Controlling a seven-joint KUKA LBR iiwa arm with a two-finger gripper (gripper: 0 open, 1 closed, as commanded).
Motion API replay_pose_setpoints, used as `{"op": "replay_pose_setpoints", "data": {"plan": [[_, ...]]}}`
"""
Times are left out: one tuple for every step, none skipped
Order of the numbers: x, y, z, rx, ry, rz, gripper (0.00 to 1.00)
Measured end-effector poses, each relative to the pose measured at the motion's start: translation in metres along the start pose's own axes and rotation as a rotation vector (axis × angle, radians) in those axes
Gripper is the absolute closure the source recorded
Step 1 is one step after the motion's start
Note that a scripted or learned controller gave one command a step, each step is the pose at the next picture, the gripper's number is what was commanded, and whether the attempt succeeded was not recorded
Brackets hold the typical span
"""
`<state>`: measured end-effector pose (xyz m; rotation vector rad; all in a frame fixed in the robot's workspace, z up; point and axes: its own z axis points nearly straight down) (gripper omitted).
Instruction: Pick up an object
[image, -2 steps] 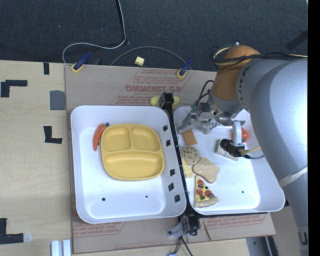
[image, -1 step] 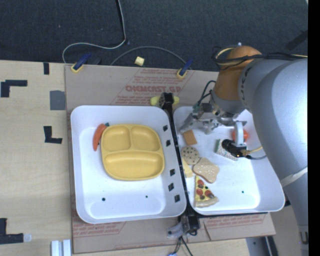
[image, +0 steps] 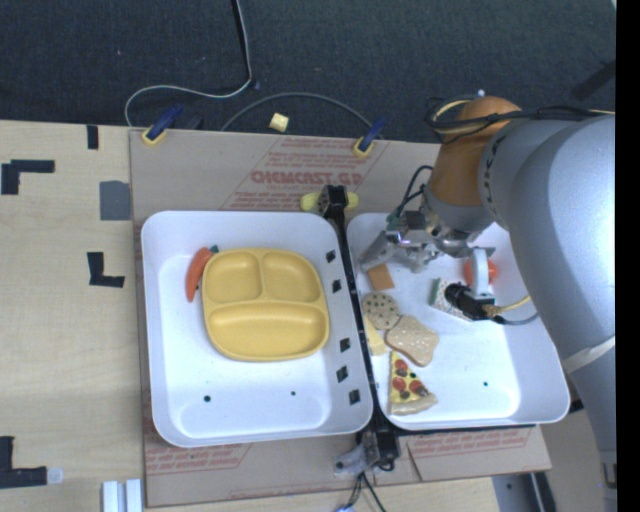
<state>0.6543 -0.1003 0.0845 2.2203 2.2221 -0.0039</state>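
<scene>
The surface carries two bins. At the right bin's twelve o'clock, the pincer hovers, grip unreadable. Crowded toys — cracker, cookie — risk a glancing miss.

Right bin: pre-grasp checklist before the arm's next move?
1. Gripper over the right bin: ok.
2. Brown piece just under the gripper, reachable: ok.
3. Something held between the fingers: cannot tell.
4. Cookie, toast slice and pizza slice crowd along the divider, risk of a bump: not ok.
5. Yellow tray and carrot in the left bin, away from the arm: ok.
</scene>
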Motion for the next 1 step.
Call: {"op": "replay_pose_setpoints", "data": {"plan": [[0.0006, 0.0003, -0.01, 0.0, 0.0, -0.001, 1.0]]}}
